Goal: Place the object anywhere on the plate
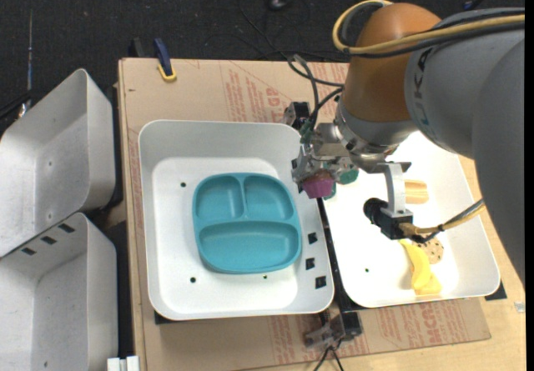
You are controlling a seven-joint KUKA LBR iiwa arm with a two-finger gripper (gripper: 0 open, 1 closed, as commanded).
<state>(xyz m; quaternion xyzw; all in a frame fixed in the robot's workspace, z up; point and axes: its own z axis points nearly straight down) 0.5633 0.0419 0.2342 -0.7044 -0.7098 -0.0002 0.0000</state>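
Your gripper (319,180) holding a purple object (319,186) between the bins, blue plate (247,223) in left bin (167,152), yellow banana (422,269) in right bin (467,278).

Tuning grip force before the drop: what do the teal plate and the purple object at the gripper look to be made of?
Teal plate: likely moulded plastic, going by its uniform colour, soft sheen and rounded dividers. Purple object at the gripper: matte, possibly plastic or rubber; too small and partly hidden to tell.

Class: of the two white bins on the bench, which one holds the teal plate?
The left bin: the teal plate lies inside it. The right bin holds a banana and small items instead.
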